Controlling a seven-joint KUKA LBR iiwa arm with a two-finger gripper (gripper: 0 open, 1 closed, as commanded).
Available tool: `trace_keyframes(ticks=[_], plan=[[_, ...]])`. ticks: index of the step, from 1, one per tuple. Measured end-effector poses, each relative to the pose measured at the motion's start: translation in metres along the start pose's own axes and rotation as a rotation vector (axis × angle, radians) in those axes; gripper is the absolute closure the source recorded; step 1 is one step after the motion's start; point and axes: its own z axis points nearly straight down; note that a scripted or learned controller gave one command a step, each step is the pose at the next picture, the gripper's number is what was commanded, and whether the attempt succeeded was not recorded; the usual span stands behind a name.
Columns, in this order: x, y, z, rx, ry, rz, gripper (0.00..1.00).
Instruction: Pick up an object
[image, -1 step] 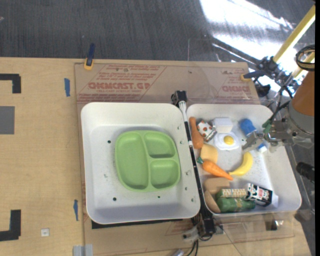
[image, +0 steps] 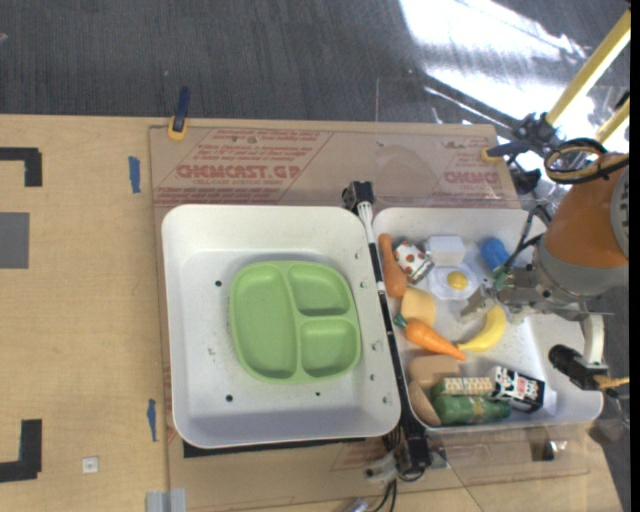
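Here your gripper (image: 490, 293) hangs low in the right bin (image: 575, 405), its tip just beside the upper end of the banana (image: 487, 330); whether it is apart or together, you cannot tell from this slanted view. Nothing shows clamped in it. The banana lies near the bin's middle, between the carrot (image: 432, 338) on its left and bare white floor on its right, with the fried egg (image: 456, 282) just above it. It looks like a plastic toy: probably light, stiff and smooth, so it may slide or roll out of a pinch. You would do best to take it across the middle of its curve, where it is thickest, not at the tapering tip. Mind the carrot close by; a closing finger could nudge it. The green tray (image: 295, 320) in the left bin (image: 190, 300) sits well apart.
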Motion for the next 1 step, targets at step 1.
trace_keyframes(ticks=[1], plan=[[-0.0004,-0.0008,-0.0081,0.002,0.001,0.003,1.0]])
